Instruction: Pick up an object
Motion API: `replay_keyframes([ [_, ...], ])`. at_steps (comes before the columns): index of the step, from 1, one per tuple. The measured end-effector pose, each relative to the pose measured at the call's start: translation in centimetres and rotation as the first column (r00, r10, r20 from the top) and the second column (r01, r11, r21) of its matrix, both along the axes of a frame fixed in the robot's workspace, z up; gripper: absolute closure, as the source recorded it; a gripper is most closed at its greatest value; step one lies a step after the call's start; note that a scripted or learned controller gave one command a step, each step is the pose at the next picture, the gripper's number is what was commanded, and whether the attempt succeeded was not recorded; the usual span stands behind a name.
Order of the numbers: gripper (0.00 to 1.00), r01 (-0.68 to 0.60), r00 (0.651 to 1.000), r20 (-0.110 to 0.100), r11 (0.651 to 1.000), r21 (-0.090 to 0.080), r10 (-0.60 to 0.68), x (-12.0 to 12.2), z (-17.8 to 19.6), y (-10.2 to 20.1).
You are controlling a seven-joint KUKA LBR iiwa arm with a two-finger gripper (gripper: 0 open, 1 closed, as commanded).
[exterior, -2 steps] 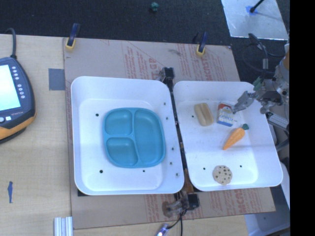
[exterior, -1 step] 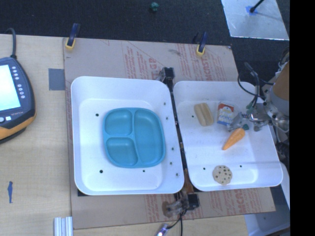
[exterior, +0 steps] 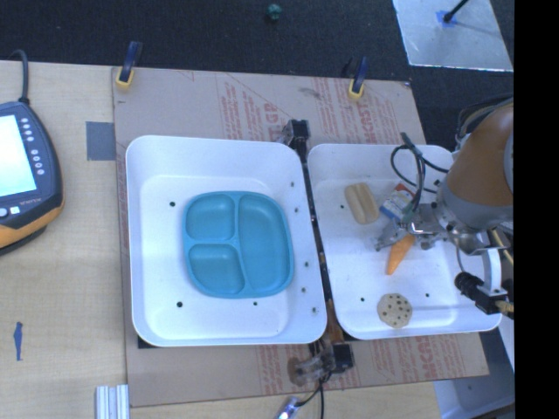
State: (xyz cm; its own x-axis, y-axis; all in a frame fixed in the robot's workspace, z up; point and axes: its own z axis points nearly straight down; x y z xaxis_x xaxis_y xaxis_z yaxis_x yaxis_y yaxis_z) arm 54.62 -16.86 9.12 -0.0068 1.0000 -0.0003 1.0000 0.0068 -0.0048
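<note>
Camera view: jaws (exterior: 397,232) in right bin (exterior: 349,321), touching carrot (exterior: 398,256); open/closed can't tell.

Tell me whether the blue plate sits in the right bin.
No. The blue plate lies in the left bin.

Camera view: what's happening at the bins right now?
The KUKA arm has reached into the right bin, its gripper down next to a carrot. A bread piece and a cookie lie loose nearby. The left bin holds a blue divided plate. Nothing visibly grasped yet.
</note>
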Motion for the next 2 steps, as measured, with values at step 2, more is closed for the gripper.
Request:
replay_keyframes([
  [2,1.00,0.002,1.000,0.004,1.000,0.001,-0.002,2.3,10.1,8.0],
])
